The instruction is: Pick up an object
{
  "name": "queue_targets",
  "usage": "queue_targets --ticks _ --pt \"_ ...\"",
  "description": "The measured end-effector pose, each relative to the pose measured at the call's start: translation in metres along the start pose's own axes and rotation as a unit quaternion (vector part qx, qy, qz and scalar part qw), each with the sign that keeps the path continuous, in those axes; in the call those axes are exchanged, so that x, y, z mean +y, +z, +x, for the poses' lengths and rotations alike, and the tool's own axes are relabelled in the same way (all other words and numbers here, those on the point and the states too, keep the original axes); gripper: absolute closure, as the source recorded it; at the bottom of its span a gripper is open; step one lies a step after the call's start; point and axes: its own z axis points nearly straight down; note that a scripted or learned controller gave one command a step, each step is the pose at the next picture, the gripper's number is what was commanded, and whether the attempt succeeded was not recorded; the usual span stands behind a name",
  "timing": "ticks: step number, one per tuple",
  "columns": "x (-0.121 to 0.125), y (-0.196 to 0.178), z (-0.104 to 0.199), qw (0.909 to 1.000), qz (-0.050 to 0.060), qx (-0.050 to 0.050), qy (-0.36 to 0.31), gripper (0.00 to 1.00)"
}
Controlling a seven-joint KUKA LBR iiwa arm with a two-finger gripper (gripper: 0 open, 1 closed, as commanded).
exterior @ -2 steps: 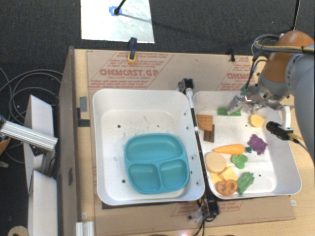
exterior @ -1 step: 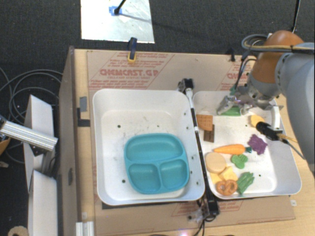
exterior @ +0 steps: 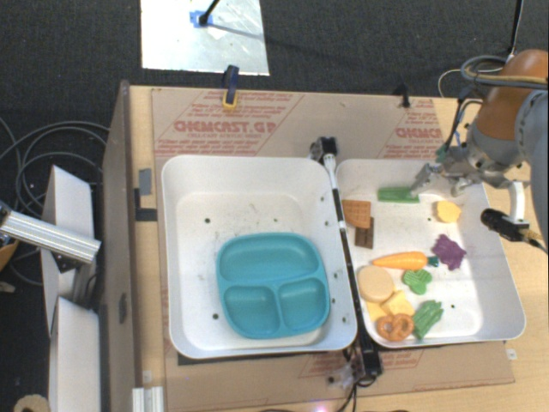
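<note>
The right bin point(exterior: 497, 316) holds several toy foods. A flat green piece point(exterior: 397, 195) lies near its back, a yellow piece point(exterior: 446, 210) to the right of it. My gripper point(exterior: 437, 185) hangs low over the bin's back right part, just right of the green piece and above the yellow one. Its fingers stand open with nothing between them, and the left fingertip point(exterior: 420, 181) is close to the green piece's right end. Further forward lie a carrot point(exterior: 400, 261), purple grapes point(exterior: 448, 251), a round beige biscuit point(exterior: 375, 283) and a pretzel point(exterior: 395, 326).
The left bin point(exterior: 193, 230) holds a teal divided plate point(exterior: 273, 283). Two brown blocks point(exterior: 358, 217) lie by the rim between the bins. Green leafy pieces point(exterior: 427, 316) and a yellow wedge point(exterior: 397, 303) crowd the right bin's front. Cables hang behind the arm point(exterior: 506, 110).
</note>
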Motion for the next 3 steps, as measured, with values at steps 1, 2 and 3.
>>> queue_targets --ticks 1,2,3 --pt "-0.085 0.015 0.019 1.0 0.006 0.003 0.0 0.0" --pt "-0.008 0.012 0.05 1.0 -0.002 0.001 -0.005 0.0" --pt "-0.01 0.001 0.047 1.0 -0.001 0.001 -0.004 1.0"
